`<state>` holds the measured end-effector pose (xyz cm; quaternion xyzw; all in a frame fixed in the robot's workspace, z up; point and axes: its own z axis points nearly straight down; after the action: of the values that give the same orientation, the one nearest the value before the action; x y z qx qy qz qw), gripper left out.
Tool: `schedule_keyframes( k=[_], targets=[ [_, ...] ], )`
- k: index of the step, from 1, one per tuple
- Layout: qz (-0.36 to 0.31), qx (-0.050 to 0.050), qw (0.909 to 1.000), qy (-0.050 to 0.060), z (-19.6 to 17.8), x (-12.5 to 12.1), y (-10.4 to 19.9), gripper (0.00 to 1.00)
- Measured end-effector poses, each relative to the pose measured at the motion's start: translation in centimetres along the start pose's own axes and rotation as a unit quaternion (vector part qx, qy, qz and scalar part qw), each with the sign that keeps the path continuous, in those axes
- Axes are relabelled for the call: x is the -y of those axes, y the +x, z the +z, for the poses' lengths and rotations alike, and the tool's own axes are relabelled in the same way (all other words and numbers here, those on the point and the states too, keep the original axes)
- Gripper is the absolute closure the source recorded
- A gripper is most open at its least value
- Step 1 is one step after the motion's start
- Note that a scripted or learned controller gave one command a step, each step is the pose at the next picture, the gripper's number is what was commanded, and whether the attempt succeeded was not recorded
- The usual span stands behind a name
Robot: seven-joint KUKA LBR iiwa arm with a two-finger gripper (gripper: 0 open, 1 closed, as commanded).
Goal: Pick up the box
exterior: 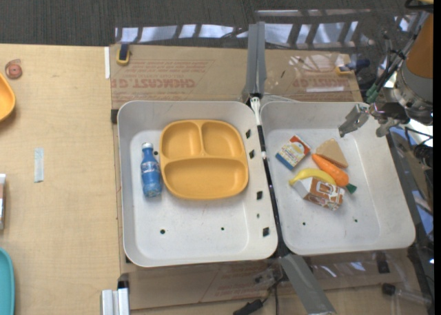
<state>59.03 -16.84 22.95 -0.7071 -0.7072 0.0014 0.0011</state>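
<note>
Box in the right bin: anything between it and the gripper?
Nothing visible. The gripper hangs over the right bin's far right corner, apart from the pile. The box lies at the pile's left end, top uncovered. A carrot and a bread wedge lie just right of it, on the gripper's side.
</note>
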Motion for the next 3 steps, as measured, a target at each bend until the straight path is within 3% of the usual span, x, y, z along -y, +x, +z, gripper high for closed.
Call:
schedule_keyframes(
  k=[1, 2, 3],
  targets=[
    [-0.108, 0.001, 0.9941, -0.002, -0.3, -3.8, 7.0, 0.0],
    [-0.299, 0.002, 0.9542, -0.005, 12.9, -6.0, 5.4, 0.0],
    [-0.197, 0.003, 0.9803, -0.009, 13.0, -3.1, 6.7, 0.0]
  ],
)
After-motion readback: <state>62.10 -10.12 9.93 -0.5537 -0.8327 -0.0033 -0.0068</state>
